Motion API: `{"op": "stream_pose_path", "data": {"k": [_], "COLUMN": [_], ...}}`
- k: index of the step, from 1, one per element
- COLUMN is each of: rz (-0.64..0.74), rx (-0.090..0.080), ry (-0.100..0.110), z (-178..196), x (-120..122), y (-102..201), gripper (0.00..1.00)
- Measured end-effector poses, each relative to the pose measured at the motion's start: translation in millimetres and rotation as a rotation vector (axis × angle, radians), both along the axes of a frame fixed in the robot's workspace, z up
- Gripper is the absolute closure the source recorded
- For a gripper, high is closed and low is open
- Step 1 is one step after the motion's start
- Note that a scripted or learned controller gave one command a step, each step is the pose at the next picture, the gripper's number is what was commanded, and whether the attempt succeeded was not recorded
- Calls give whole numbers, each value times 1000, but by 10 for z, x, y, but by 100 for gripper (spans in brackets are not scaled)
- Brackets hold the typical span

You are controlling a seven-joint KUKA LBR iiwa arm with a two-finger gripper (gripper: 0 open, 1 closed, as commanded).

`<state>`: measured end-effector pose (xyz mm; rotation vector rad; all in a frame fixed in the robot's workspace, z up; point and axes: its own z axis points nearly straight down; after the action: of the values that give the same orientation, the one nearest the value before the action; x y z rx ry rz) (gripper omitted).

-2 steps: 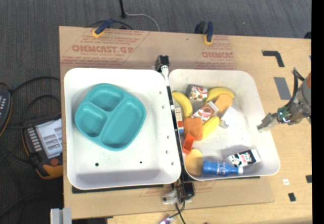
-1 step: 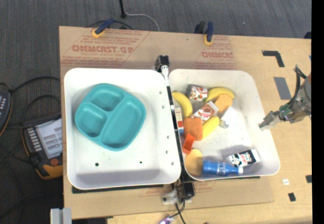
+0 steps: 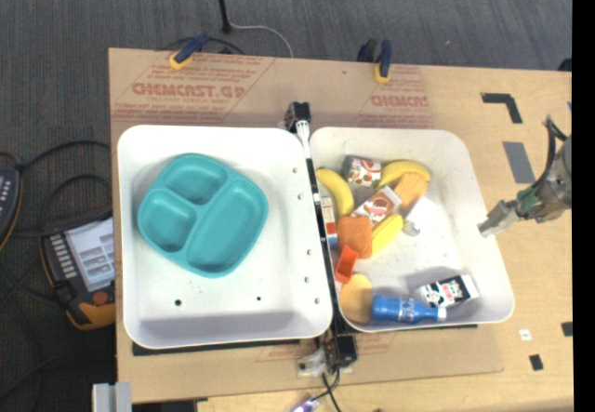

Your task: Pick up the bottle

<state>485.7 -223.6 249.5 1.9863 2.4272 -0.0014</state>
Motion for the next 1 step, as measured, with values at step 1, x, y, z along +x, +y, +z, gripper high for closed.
{"op": "stream_pose_path", "data": {"k": [1], "rz": [0], "rx": [-1], "ry": [-1], "z": [97], "x": [8], "y": [2], "gripper": [100]}}
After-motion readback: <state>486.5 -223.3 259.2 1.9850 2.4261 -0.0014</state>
